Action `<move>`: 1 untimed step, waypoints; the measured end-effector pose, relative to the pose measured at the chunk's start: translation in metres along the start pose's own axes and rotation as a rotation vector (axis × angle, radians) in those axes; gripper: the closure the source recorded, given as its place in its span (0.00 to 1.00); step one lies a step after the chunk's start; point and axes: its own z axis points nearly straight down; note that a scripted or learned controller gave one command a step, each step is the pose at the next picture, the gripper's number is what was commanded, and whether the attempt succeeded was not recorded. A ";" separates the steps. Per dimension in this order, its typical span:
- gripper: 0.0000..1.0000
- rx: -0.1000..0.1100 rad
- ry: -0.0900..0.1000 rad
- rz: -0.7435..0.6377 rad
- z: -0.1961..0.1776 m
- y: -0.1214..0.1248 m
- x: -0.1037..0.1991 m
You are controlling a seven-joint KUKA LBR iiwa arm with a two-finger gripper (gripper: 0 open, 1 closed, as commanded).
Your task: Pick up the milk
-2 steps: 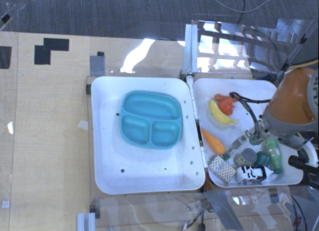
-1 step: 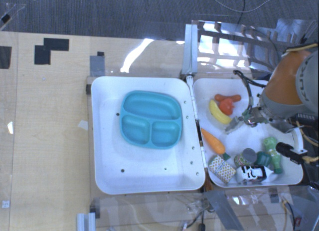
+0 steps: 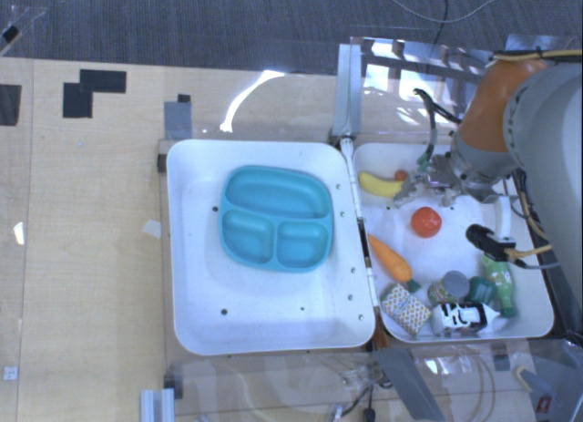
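- So, nearest the bench's front edge, the milk [image 3: 461, 317], a small black-and-white carton, lies on its side in the front corner of the right bin [image 3: 537, 324], its long axis running roughly left to right.
- Crowding it: a patterned box [image 3: 405, 309] just to its left, a grey can [image 3: 453, 284] touching behind it, a green bottle [image 3: 498, 285] at its right end.
- Further back, a carrot [image 3: 390, 260] lies along the bin's left wall, then a tomato [image 3: 425, 221] mid-bin and a banana [image 3: 380, 184] at the back.
- Farthest, the gripper [image 3: 435, 180] hangs over the back of that bin, near the banana; whether its fingers are open or closed I can't tell.
- The milk lies well forward of the gripper, toward the front edge and slightly right; I'd judge the grip wants to close across the short side.
- The left bin [image 3: 191, 256] holds a blue divided plate [image 3: 276, 218].
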 end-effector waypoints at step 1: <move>1.00 -0.009 -0.002 -0.010 -0.014 0.003 0.002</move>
